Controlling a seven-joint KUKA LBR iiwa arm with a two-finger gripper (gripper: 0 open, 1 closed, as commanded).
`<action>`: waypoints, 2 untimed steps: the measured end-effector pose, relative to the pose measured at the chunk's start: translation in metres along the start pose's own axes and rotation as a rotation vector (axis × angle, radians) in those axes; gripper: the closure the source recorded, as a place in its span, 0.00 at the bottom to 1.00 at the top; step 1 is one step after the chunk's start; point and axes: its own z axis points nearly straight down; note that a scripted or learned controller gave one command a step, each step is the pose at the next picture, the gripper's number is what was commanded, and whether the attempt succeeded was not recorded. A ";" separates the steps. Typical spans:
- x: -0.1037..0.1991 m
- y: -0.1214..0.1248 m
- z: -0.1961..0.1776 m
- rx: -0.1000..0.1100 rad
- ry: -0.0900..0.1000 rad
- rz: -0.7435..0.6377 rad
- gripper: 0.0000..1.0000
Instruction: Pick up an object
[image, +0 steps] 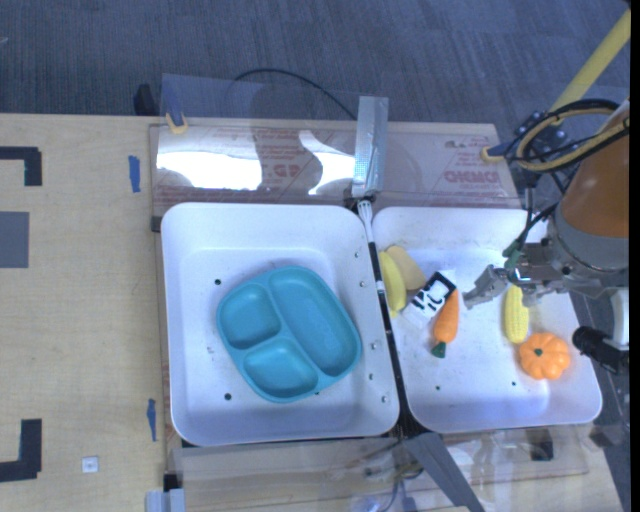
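Four toy foods lay in the right bin (480, 405); the jaws (497, 283), seemingly parted and empty, hung beside the corn (516, 315), probably light, rigid, slippery, best pinched across its middle.

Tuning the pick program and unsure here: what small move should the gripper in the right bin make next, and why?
Probably a short drop straight down. The gripper sits above the right bin beside the top of the corn, with nothing seen between its jaws. The carrot and pumpkin lie a little apart from the corn, so it looks like the nearest target.
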 end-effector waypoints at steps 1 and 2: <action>0.015 0.022 0.089 -0.026 -0.011 -0.296 0.00; 0.024 -0.019 0.116 -0.009 -0.004 -0.128 0.00</action>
